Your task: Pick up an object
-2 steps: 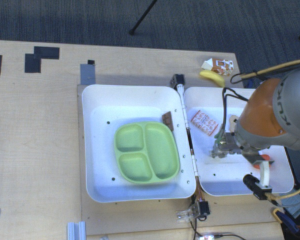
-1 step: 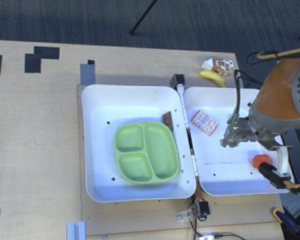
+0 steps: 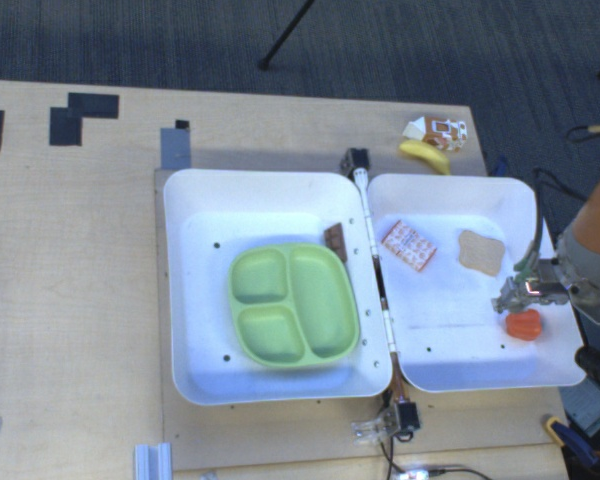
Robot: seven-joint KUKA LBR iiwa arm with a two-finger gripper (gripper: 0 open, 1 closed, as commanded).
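The right bin (image 3: 450, 358) holds a red-and-white checkered packet (image 3: 409, 245), a tan bread-like slice (image 3: 481, 252) and a small orange-red object (image 3: 524, 325) near its right wall. My gripper (image 3: 521, 292) hangs at the bin's right side, just above the orange-red object and to the lower right of the tan slice. The grey arm reaches in from the right edge. I see nothing lifted off the bin floor.
The left bin (image 3: 195, 268) carries a green divided plate (image 3: 293, 305), with a small brown piece (image 3: 334, 236) by the centre divider. A yellow banana (image 3: 426, 154) and a small box (image 3: 446, 131) lie on the bench behind the right bin.
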